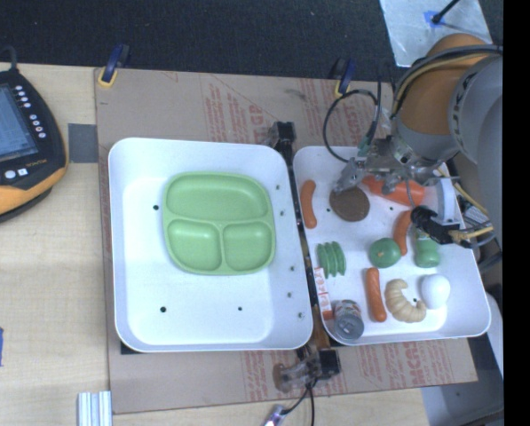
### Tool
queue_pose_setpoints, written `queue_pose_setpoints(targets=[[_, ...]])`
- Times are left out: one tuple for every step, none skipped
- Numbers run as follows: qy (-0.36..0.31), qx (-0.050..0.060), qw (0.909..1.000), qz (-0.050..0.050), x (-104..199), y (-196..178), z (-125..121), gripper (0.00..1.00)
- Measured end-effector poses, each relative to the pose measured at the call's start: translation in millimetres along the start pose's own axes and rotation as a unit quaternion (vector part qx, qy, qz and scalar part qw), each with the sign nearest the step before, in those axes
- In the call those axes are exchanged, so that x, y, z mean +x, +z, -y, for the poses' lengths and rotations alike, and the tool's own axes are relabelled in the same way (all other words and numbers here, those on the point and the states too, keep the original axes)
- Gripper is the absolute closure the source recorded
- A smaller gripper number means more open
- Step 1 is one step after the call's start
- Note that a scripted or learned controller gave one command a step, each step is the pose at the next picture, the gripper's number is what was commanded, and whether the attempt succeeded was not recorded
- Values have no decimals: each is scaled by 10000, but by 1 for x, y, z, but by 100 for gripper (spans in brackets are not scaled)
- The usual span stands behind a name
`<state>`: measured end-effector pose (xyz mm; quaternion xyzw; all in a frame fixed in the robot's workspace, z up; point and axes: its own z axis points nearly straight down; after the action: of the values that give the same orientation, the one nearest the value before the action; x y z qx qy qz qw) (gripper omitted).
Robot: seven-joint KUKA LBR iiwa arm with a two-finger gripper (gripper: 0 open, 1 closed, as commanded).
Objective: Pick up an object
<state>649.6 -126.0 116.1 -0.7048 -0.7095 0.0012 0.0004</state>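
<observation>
gripper [371, 177]: far edge of right bin [478, 327], over brown disc [350, 205]; opening and hold unreadable
brown disc: likely light, rigid, flat; pinch across rim

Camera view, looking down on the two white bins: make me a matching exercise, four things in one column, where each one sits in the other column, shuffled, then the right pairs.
Things:
1. green divided plate
2. white egg
3. small can
4. brown round piece

Places:
A. right bin, near corner by the left bin
B. left bin, middle
C. right bin, far part, just below the gripper
D. right bin, near right side, beside the croissant

Pairs: 1-B, 2-D, 3-A, 4-C
</observation>
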Motion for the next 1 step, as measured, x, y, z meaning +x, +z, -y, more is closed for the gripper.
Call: queue_pose_setpoints(targets=[[-3, 3, 10000, -1, -1, -10, 0, 100]])
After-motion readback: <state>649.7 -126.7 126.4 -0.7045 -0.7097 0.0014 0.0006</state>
